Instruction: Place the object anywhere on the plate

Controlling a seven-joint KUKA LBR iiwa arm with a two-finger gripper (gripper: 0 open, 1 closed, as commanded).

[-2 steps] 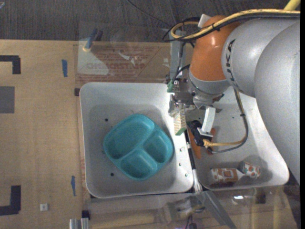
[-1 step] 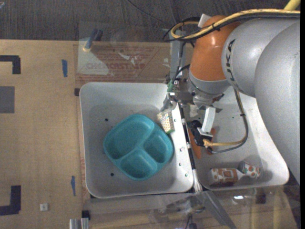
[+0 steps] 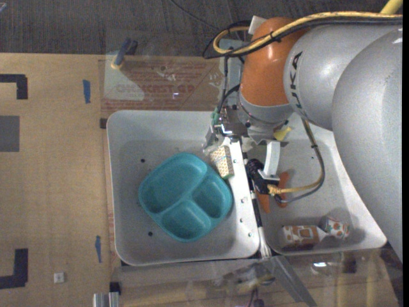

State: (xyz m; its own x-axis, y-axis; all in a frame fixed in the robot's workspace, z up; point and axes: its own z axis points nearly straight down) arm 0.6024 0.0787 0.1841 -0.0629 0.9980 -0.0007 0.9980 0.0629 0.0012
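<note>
A teal plate (image 3: 185,197) with three compartments lies in the left bin (image 3: 124,171). My gripper (image 3: 221,147) hangs over the divider between the bins, just past the plate's upper right rim. A small tan, checker-patterned object (image 3: 223,162) sits between its fingertips, with the gripper shut on it. The object hovers at the plate's edge, close to the rim of the right-hand compartment. The arm's orange band (image 3: 268,62) and grey body cover most of the right bin.
The right bin (image 3: 358,235) holds an orange item (image 3: 266,200) beside the black gripper cable, a brown-and-white packet (image 3: 300,235) and a small patterned piece (image 3: 336,227). A clear plastic sheet (image 3: 160,82) lies behind the left bin.
</note>
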